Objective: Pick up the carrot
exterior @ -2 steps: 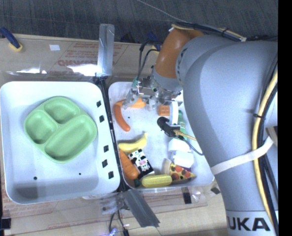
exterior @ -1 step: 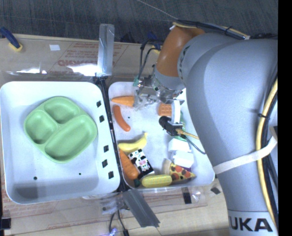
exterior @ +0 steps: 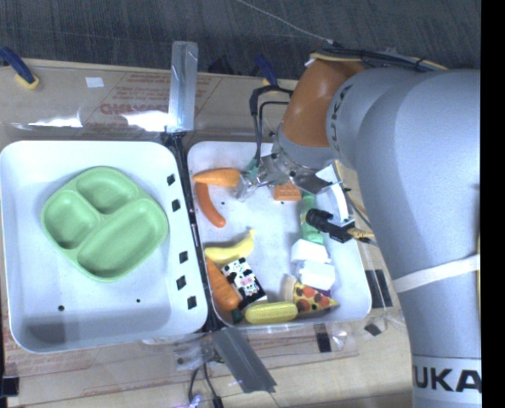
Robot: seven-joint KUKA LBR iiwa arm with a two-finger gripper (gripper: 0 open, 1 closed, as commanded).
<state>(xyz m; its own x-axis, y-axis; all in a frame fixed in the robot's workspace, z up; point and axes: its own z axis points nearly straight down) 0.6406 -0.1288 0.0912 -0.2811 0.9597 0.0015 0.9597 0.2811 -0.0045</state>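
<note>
An orange tapered carrot [exterior: 217,178] lies at the upper left of the right bin [exterior: 351,272], close to the divider. My gripper [exterior: 254,179] hangs low just to the right of the carrot's end, under the orange wrist band [exterior: 314,102]. I cannot tell whether it touches the carrot. A darker orange-red stick [exterior: 210,205] lies just below the carrot. Another orange piece [exterior: 222,287] lies at the bin's lower left.
The right bin also holds a banana [exterior: 230,247], a black-and-white block [exterior: 241,280], a yellow piece [exterior: 270,312], a pizza slice [exterior: 313,297], white pieces [exterior: 312,263] and a small orange block [exterior: 286,194]. The left bin [exterior: 23,228] holds a green divided plate [exterior: 105,220].
</note>
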